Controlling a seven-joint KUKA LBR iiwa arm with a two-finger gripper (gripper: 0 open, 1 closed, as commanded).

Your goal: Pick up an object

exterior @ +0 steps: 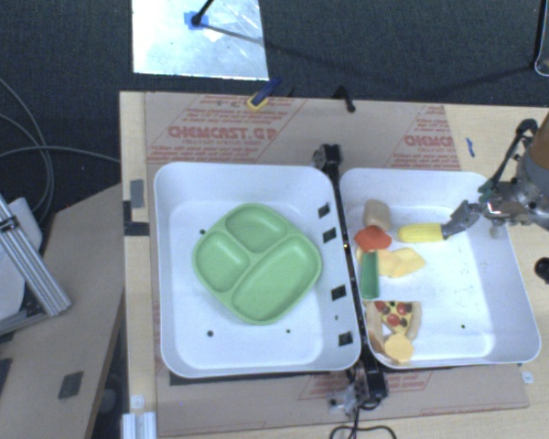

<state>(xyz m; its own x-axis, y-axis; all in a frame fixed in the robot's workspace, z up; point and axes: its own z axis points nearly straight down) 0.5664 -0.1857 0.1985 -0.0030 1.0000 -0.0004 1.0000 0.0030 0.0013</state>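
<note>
Two white bins sit side by side: the left bin (178,245) holds one green divided plate (257,262), the right bin (503,327) holds the toy food. One grey arm (542,176) reaches in from the right; its gripper (459,219) sits just beside the yellow piece (421,233), and whether it is spread or pinching cannot be told. Along the divider lie one tan piece (377,213), one orange piece (373,240), one green stick (369,275), one pale yellow slice (401,262), and one pizza slice (393,318)
</note>
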